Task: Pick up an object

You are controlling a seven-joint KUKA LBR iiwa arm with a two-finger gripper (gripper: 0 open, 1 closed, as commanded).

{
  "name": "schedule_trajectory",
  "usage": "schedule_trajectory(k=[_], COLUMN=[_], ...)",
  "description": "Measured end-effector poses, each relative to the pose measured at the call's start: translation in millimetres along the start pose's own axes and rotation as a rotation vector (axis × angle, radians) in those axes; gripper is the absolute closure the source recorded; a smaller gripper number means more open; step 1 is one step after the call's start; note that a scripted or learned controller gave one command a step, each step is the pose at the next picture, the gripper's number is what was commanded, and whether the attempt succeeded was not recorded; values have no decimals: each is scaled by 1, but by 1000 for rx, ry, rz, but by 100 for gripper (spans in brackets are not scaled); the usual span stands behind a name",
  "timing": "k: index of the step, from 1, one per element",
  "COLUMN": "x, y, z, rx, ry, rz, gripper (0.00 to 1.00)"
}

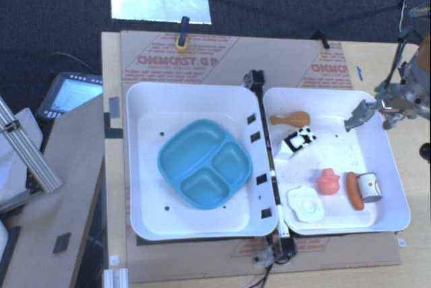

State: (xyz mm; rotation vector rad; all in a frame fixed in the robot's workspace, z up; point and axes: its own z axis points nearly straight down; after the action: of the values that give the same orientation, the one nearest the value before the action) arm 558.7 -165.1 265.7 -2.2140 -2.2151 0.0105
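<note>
While nothing sat between gripper (pixel 374 116) fingers, fingers looked spread, hand released, hovering over right bin (pixel 394 165) far right corner. Near edge of right bin: fried egg (pixel 305 203), can (pixel 368 187) and sausage (pixel 353 190) touching, sausage long axis running near-to-far, pink toy (pixel 328 182) just beside. Sausage lay nearest gripper, toward near edge. Middle: black-and-white toy (pixel 300 140). Far edge: drumstick (pixel 290 120), lying crosswise. Left bin (pixel 138 165) held blue divided plate (pixel 204 163).

blue divided plate (pixel 204 163) in left bin (pixel 145 105); yellow clamp (pixel 182 40) on cardboard sheet (pixel 202 58); tablet (pixel 71 95) far left.
</note>
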Motion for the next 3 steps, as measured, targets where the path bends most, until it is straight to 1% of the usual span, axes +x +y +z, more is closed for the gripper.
schedule_trajectory(k=[1, 3], x=[0, 0], y=[2, -6], z=[-5, 122], rx=[-9, -4], ry=[-2, 0], rz=[-3, -1], gripper=[0, 0])
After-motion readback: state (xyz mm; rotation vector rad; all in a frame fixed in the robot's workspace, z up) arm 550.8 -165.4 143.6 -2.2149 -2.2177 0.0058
